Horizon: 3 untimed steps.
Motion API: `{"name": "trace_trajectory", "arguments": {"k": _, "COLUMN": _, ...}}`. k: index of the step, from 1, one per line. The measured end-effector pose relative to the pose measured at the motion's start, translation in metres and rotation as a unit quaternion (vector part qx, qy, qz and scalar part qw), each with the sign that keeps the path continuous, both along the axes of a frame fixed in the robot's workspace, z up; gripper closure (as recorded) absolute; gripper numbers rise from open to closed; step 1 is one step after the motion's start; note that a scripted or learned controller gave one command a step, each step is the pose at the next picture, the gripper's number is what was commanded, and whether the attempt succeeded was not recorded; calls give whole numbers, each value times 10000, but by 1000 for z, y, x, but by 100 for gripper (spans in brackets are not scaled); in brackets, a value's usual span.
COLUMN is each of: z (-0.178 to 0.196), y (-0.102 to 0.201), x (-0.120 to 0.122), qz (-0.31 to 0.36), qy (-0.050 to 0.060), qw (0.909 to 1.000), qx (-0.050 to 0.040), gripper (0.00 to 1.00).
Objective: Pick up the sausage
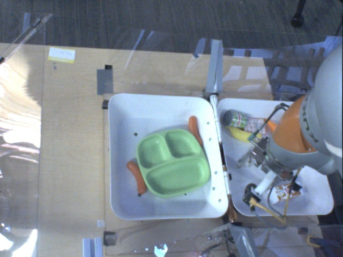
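Green plate (177, 175) against left sausage (137, 178)

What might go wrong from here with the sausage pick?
The upper sausage and lower sausage both lie against the green plate, so the gripper may hit or drag the plate. It hangs over the right bin near a banana; closing there could grab the wrong thing.
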<state>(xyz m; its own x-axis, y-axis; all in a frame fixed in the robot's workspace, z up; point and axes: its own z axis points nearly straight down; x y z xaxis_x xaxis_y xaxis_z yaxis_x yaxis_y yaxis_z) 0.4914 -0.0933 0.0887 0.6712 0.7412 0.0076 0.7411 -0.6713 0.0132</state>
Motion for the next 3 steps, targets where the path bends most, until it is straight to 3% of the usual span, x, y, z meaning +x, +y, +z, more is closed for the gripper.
{"name": "trace_trajectory", "arguments": {"k": 1, "z": 19, "y": -45, "x": 80, "qz": 281, "qy": 92, "qw": 9996, "qx": 14, "gripper": 0}}
{"name": "trace_trajectory", "arguments": {"k": 2, "z": -1, "y": -29, "x": 19, "qz": -1121, "qy": 22, "qw": 9937, "qx": 14, "gripper": 0}}
{"name": "trace_trajectory", "arguments": {"k": 3, "z": -1, "y": -54, "x": -1, "qz": -1101, "qy": 20, "qw": 9939, "qx": 19, "gripper": 0}}
